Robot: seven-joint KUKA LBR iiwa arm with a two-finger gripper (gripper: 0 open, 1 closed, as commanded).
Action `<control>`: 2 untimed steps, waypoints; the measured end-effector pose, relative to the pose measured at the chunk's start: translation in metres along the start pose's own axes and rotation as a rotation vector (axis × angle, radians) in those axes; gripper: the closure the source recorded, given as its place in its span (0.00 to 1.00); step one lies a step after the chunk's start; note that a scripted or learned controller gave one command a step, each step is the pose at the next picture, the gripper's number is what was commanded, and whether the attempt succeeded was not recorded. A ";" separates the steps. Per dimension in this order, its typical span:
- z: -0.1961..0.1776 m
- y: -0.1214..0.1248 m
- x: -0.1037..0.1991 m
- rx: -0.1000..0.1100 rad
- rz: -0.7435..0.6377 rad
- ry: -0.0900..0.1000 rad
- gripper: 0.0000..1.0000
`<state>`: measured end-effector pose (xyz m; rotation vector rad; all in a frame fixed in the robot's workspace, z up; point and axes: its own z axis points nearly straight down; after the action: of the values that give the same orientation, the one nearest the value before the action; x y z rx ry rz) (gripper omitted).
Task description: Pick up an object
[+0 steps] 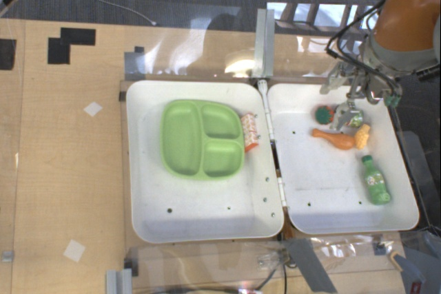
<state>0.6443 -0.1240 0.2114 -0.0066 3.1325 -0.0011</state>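
Your arm comes in from the upper right, its gripper (349, 115) hanging low over the right bin (324, 196), right above a cluster of toys: a green-and-red piece (323, 114), an orange drumstick-shaped thing (333, 139) and a yellow corn cob (362, 136). Honestly can't tell whether it's spread or closed, since the wrist and cables hide it. A green bottle (375, 180) lies apart nearer the front.

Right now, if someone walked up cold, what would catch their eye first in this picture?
Probably the bright green divided plate lying flat in the left bin, with a small snack packet beside its right edge. Next, the arm's end effector over the right bin, above a cluster of small toys, with a green bottle lying apart nearer the front.
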 end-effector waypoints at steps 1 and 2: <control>0.113 -0.002 -0.018 0.000 0.162 -0.002 0.00; 0.099 0.000 -0.021 0.001 0.155 -0.013 1.00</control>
<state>0.6663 -0.1239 0.1126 0.2357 3.1101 -0.0021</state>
